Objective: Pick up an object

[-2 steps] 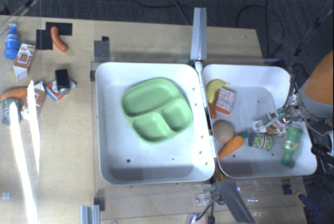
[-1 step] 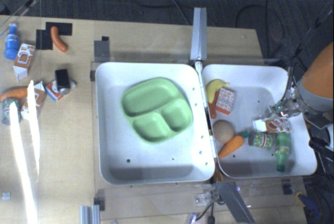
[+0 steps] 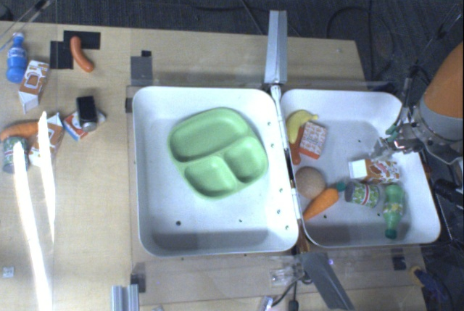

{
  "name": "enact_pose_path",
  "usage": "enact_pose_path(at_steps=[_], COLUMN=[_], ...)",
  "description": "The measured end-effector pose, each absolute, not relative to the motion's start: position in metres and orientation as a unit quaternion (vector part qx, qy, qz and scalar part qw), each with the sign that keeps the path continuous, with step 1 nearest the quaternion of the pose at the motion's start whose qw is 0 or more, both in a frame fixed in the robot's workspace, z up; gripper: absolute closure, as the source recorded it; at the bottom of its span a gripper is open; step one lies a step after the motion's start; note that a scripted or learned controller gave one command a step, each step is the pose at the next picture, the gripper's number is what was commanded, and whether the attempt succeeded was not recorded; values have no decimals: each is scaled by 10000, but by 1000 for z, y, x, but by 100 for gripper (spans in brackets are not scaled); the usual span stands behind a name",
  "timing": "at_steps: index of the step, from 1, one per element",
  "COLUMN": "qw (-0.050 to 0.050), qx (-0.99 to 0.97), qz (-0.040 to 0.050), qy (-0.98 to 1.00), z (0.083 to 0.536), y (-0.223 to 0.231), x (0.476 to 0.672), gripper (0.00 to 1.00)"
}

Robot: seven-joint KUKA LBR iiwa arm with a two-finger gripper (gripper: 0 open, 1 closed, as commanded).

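The arm point(image 3: 444, 96) enters from the right edge, its orange band uppermost in view and the grey wrist just below it. From the wrist the gripper point(image 3: 391, 143) extends leftward and slightly down, its fingertip end blurred and small.

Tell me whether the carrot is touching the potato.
Touching. The camera view shows the carrot's upper side pressed against the potato's lower edge, no bin floor between them.

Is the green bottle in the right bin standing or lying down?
Lying down: the green bottle rests lengthwise on the right bin's floor.
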State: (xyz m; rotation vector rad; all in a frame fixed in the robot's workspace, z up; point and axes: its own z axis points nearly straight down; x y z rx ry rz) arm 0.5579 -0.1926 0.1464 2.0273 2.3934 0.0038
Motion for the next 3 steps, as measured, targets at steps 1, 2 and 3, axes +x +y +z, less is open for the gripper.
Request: enact_pose_path(at_steps=[1,2,3], qw=[25,56,75], qx=[6462,6381,6352], qz=[11,29,51], qy=[7632,7699,7723], z=[146,88,100], y=[-193,-203,-201], x=[558,558,562], gripper=[0,0,100])
